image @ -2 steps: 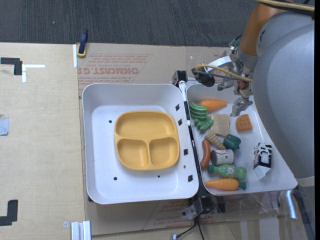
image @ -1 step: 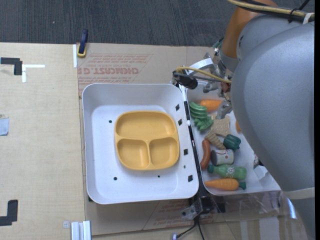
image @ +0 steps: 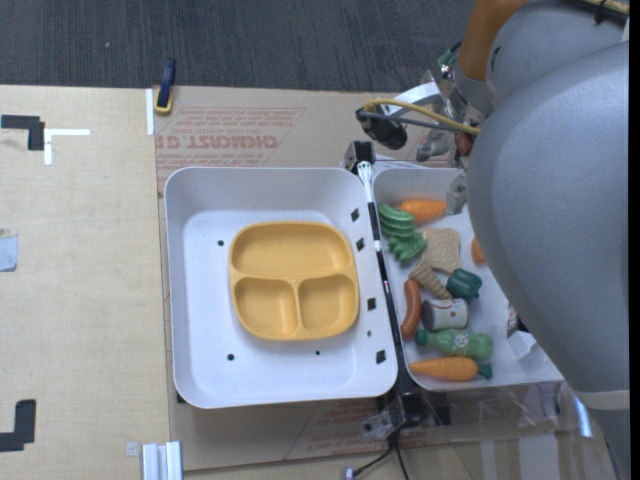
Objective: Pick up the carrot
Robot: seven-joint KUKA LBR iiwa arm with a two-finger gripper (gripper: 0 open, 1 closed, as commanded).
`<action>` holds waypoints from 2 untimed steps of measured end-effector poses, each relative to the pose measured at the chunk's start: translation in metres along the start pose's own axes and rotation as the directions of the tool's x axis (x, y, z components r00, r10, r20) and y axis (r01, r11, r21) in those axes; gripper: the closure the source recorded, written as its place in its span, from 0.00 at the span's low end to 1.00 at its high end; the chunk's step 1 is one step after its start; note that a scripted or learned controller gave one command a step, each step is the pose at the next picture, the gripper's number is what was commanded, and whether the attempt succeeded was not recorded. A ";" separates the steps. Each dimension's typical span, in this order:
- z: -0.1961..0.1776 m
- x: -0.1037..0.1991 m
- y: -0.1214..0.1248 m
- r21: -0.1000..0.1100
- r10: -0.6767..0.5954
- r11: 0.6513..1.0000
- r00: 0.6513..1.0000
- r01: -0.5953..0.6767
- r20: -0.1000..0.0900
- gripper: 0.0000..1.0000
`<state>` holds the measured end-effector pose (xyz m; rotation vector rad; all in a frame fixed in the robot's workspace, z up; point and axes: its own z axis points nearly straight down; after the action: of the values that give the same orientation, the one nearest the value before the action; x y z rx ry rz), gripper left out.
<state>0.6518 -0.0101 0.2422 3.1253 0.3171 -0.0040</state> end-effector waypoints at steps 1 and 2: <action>-0.187 0.005 -0.021 -0.001 -0.024 1.000 1.000 0.024 -0.001 0.00; -0.016 0.004 -0.089 -0.001 -0.012 1.000 1.000 0.012 0.003 0.00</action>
<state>0.6380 0.0778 0.2585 3.1223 0.3360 -0.0079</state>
